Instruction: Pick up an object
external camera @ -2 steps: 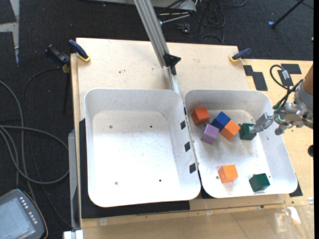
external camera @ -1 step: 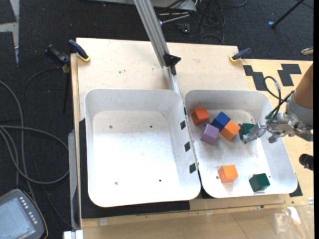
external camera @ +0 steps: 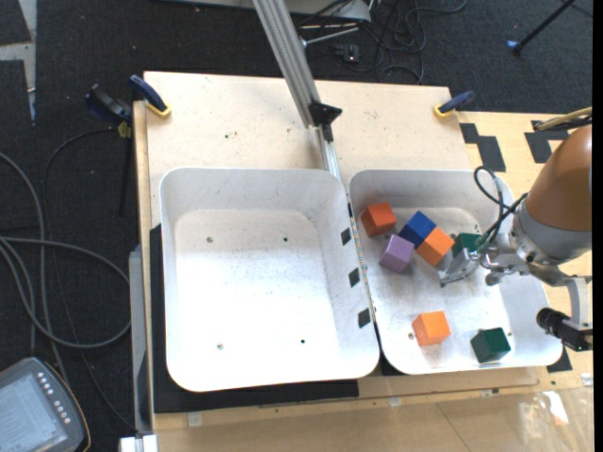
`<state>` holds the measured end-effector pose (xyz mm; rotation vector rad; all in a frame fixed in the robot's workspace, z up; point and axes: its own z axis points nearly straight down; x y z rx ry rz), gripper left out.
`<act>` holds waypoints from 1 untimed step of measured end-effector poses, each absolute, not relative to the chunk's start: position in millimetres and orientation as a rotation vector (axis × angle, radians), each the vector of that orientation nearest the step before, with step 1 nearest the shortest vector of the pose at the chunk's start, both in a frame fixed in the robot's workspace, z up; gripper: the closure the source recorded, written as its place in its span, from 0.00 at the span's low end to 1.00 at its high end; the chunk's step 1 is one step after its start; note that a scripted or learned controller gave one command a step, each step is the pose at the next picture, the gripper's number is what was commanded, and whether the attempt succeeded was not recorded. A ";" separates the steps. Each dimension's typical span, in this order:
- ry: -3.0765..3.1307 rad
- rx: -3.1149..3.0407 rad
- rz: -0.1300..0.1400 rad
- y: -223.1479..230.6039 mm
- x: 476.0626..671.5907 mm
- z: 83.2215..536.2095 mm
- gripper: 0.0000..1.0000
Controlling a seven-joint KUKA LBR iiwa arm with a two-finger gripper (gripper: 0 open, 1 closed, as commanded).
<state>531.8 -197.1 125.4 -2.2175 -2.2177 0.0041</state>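
On the bench [external camera: 283, 121], a pale speckled board carries two shallow white bins side by side. Left bin [external camera: 254, 281]: floor bare apart from dark specks and four small holes. Right bin [external camera: 415, 182]: holds the loose blocks. A strip of small black markers runs down the seam between the two bins.

Block positions, right bin:
- orange block [external camera: 380, 218], upper left area of the bin
- blue block [external camera: 417, 227], just right of it
- purple block [external camera: 397, 252], below both, touching or nearly touching the blue one
- second orange block [external camera: 435, 247], just beside the blue block, on its lower right
- third orange block [external camera: 431, 328], alone near the front wall
- dark green block [external camera: 490, 344], front right corner, apart from the others

The arm [external camera: 562, 201] enters from the right, its orange band visible above the grey wrist. The gripper [external camera: 456, 272] is lowered into the right bin, just beside the second orange block. A small green object [external camera: 467, 244] sits close against the gripper body; it may be another block, but the view is too crowded to confirm. Whether the fingers are apart or together cannot be determined, and no block is seen between them.

Surroundings: a grey aluminium rail [external camera: 287, 50] slants across the board from the top. Blue and yellow clamps [external camera: 149, 94] grip the board's far corners. Black carpet with loose cables [external camera: 47, 252] surrounds the bench; a grey handheld screen unit [external camera: 38, 408] lies at lower left
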 end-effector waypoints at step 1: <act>-2.221 -2.221 0.002 -196.7 531.8 93.7 0.00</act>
